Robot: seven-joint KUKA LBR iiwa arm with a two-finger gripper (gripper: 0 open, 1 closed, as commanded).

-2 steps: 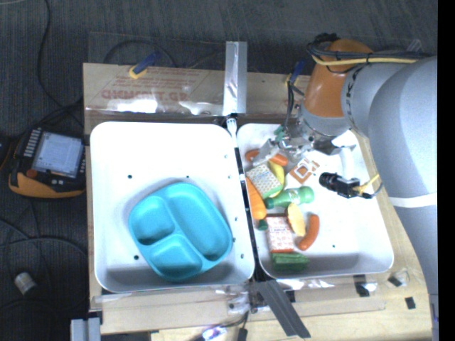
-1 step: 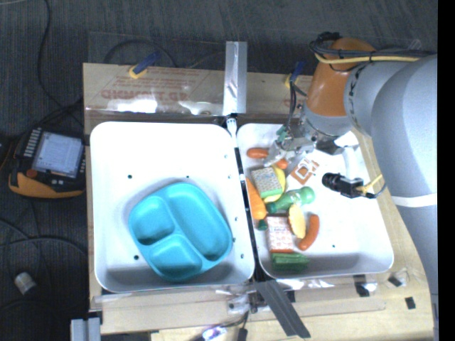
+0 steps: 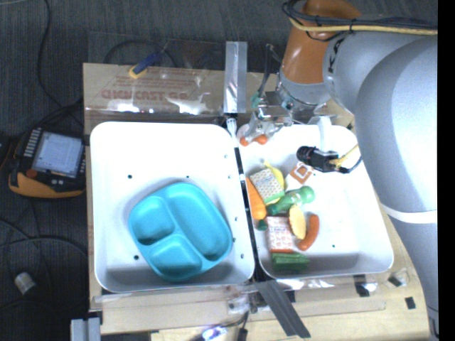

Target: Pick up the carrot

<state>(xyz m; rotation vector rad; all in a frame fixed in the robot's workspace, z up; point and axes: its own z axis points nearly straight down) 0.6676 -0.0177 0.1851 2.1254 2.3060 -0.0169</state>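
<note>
While gripper [image 3: 257,132] hovers over right bin [image 3: 370,212] far corner, grip state unclear, you approach carrot [image 3: 256,199] beside divider; align fingers along it, clear of grater [image 3: 267,183].

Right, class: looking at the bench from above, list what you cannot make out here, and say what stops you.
- Gripper: small and cluttered at the right bin's far corner; its state cannot be told.
- Carrot: its lower end is tucked among other toy food, against the bin wall.
- Arm: cut off by the right edge.
- Box: label too small to read.
- Handheld screen: display too blurred to read.
</note>
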